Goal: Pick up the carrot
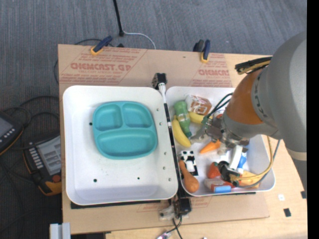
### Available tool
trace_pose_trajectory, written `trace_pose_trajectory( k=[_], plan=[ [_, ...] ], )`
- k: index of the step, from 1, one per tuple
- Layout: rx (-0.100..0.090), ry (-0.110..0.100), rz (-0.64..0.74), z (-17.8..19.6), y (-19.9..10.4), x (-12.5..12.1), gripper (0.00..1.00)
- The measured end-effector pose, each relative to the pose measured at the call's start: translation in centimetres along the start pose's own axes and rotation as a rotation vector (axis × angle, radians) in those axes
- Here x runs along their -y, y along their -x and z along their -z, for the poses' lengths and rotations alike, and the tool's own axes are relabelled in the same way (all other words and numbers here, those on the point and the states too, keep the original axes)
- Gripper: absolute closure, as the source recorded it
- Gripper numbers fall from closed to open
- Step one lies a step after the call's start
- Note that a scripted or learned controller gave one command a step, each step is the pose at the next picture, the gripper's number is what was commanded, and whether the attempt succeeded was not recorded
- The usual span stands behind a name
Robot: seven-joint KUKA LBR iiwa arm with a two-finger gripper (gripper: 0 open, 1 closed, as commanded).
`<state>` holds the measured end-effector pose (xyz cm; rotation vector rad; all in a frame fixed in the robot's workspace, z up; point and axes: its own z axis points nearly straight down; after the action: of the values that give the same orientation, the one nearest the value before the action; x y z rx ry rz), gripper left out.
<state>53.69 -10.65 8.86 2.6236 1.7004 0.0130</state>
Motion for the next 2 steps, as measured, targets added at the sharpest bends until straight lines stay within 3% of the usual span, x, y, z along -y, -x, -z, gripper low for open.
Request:
trace_pose_trajectory(
  k=[1,2],
  plan=[
    [0.000,0.003,0.008,0.0,-0.3,1.6,0.00],
    [-0.006,-0.010,0.352,-0.1,0.5,-0.6,0.00]
  ],
)
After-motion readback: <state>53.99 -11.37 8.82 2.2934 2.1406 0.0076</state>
